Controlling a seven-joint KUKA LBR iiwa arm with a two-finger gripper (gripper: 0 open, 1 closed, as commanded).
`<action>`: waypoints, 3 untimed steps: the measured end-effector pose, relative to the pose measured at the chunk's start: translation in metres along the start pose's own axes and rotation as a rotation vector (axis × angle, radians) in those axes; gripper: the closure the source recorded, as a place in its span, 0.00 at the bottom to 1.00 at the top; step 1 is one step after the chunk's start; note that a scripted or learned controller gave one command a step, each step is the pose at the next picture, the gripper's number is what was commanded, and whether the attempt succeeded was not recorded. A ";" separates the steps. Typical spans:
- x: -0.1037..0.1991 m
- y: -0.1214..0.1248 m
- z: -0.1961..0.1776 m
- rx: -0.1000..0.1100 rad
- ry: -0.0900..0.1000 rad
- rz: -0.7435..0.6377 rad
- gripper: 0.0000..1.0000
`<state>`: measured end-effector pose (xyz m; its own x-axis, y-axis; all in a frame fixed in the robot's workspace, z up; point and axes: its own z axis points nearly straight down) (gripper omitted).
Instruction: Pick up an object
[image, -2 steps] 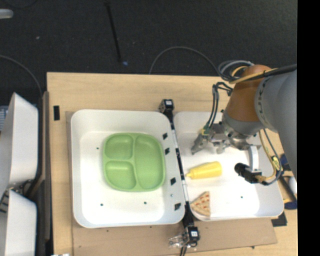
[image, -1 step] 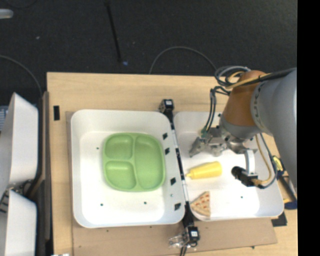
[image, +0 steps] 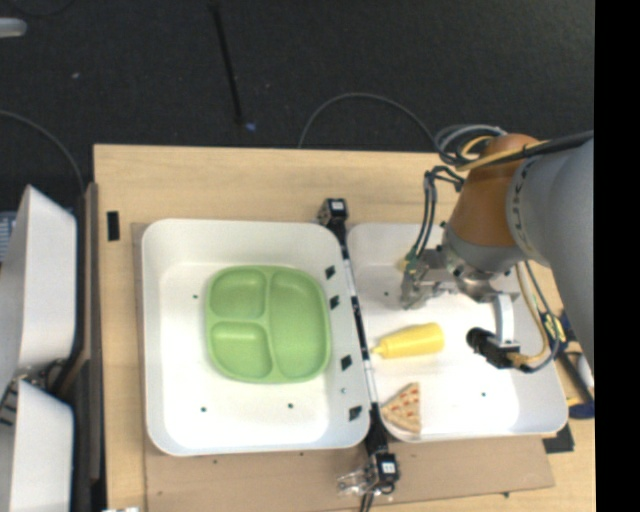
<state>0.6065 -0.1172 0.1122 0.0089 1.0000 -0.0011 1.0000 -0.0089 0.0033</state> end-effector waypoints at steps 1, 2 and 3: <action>-0.006 0.003 -0.045 -0.002 0.000 -0.001 1.00; -0.011 -0.002 -0.106 -0.004 -0.001 0.001 1.00; -0.013 -0.001 -0.149 -0.003 0.000 -0.008 1.00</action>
<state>0.6050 -0.1297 0.2610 0.0010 1.0000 -0.0016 1.0000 -0.0010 0.0063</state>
